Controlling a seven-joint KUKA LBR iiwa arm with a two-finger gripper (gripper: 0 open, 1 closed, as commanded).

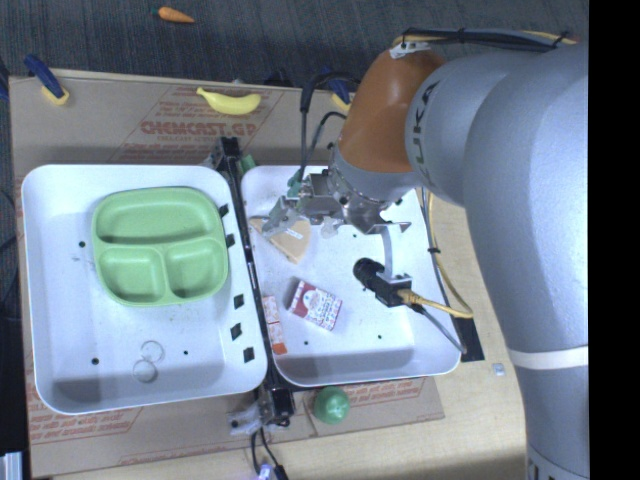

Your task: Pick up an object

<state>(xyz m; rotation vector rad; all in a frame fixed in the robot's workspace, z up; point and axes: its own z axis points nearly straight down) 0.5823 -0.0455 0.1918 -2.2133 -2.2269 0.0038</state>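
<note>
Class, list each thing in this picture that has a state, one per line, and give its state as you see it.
green divided tray: upright, lying flat in the left bin.
red and white packet: lying flat in the right bin.
tan wedge: on the right bin's floor, just below the end effector.
banana: on the cardboard behind the bins.
green ball: on the cardboard in front of the right bin.

A dark grey carpet (pixel 200 18) covers the floor beyond the bench, with a small orange carrot-like item (pixel 176 14) lying on it. The bench top is brown cardboard (pixel 150 118) (printed with faded red lettering), held at its far left corner by a blue clamp (pixel 45 78).
</note>
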